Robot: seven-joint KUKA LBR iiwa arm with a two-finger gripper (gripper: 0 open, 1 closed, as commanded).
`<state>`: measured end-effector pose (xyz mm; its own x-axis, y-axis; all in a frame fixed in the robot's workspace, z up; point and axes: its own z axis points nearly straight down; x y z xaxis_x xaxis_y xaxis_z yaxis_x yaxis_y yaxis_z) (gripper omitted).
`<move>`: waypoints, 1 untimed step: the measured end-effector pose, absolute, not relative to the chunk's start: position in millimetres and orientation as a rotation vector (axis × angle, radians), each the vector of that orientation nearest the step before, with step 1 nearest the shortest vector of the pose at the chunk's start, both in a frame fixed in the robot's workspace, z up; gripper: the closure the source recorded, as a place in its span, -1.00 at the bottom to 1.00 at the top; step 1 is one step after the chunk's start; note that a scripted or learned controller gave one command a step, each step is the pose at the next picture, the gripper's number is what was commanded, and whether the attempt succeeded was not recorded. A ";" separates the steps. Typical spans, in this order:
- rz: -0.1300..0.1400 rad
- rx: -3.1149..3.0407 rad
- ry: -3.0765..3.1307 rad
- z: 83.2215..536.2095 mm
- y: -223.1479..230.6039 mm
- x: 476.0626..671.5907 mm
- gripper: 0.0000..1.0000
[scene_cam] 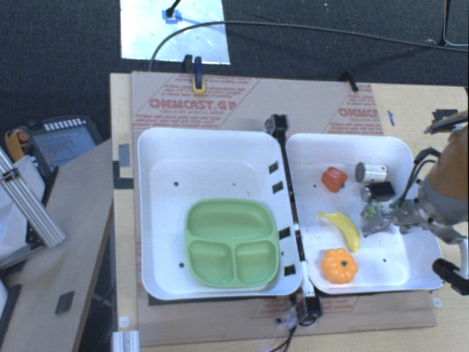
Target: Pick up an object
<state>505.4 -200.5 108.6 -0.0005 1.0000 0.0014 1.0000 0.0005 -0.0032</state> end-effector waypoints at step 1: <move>-0.002 -2.223 -2.226 122.3 -201.4 507.7 1.00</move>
<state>507.7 -201.4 122.3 -0.0013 1.0000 -0.0021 1.0000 0.0014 0.0041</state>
